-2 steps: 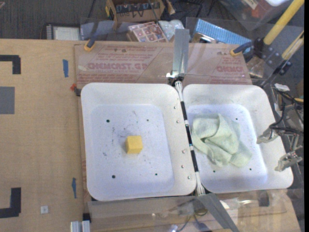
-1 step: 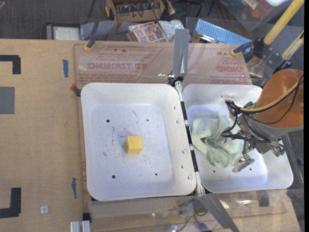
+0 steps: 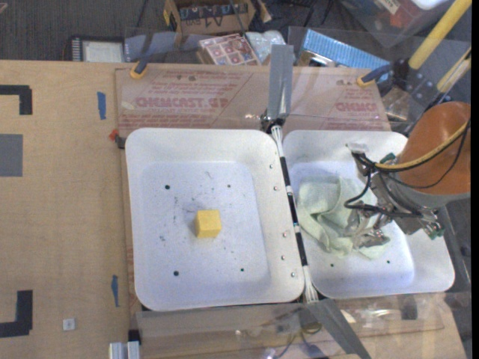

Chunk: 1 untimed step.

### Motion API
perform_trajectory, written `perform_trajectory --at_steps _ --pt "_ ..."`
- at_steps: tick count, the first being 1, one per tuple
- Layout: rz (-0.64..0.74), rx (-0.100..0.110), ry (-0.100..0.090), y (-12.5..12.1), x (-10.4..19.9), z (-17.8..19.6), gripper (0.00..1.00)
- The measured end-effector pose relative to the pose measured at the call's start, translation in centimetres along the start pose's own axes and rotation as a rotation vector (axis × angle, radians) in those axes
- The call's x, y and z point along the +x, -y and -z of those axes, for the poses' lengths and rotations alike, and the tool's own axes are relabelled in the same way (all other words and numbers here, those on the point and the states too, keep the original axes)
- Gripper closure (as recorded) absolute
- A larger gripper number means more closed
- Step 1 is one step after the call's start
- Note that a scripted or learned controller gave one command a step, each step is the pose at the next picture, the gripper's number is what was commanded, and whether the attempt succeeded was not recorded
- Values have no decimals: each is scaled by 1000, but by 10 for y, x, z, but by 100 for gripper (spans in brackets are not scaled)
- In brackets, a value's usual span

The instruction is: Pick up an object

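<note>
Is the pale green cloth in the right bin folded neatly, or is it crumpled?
Crumpled. The cloth lies bunched in the right bin, with uneven creases and ridges, its right part under the end effector.

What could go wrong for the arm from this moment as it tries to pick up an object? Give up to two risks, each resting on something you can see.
1. The gripper sits low over the crumpled pale green cloth in the right bin; soft folds may slip out, or only an edge may lift.
2. The yellow block lies in the left bin, across the divider, so it would likely stay untouched.
</note>
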<state>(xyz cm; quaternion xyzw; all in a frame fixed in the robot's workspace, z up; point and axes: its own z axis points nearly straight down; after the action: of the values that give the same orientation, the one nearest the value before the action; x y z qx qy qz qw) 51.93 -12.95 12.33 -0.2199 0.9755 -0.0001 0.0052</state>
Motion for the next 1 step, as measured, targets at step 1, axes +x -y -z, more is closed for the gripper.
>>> perform_trajectory --at_steps 1 --pt "-162 2 -4 41 50 49 100"
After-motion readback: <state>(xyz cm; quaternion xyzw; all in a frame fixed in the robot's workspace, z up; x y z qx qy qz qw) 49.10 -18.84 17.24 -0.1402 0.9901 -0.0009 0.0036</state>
